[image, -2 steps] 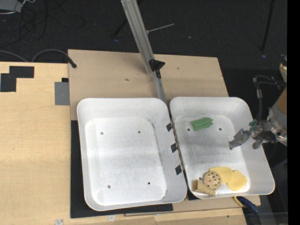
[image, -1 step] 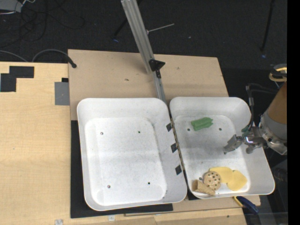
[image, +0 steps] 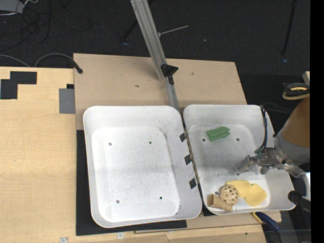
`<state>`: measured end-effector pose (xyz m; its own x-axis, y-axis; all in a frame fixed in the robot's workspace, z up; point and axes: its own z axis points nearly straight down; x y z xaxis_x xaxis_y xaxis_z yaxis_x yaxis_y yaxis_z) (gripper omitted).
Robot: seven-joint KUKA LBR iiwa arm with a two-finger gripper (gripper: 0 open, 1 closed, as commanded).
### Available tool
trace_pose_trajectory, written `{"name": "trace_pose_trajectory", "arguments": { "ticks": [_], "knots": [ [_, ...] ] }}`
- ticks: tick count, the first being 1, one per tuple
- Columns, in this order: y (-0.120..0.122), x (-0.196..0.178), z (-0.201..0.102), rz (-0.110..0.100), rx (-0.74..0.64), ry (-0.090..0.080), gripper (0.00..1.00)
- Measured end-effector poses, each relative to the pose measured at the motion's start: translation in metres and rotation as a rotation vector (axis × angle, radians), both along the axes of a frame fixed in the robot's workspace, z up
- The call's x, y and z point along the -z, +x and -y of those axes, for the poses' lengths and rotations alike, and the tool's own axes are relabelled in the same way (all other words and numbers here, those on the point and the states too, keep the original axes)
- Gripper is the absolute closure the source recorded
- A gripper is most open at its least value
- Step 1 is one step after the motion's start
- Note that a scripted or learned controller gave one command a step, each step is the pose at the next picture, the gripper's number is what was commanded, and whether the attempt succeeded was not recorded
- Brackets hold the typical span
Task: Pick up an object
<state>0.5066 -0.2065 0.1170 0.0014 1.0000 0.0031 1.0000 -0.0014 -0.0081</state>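
the gripper (image: 248, 164) reached in over the right bin (image: 238, 113) from the arm's side, low above the bin floor. whether it was wide or narrow could not be told from this slant, and nothing showed held in it. a green object (image: 218, 133) lay up and to the left of the gripper, apart from it. a yellow object (image: 249, 193) sat just below the gripper, near the bin's front rim. touching that one on its left were a round speckled piece (image: 229, 192) and a tan piece (image: 218, 201). the left bin (image: 96, 118) lay well off to the gripper's left.
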Motion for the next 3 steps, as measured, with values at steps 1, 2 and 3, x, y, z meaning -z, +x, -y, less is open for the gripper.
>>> {"name": "trace_pose_trajectory", "arguments": {
  "ticks": [1,2,3],
  "knots": [
    [0.001,-0.013,0.001,0.004,0.005,-0.001,1.0],
    [-0.004,-0.07,0.01,0.011,0.006,-0.004,1.0],
    [-0.004,-0.116,0.011,0.011,-0.002,-0.004,1.0]
  ]
}}
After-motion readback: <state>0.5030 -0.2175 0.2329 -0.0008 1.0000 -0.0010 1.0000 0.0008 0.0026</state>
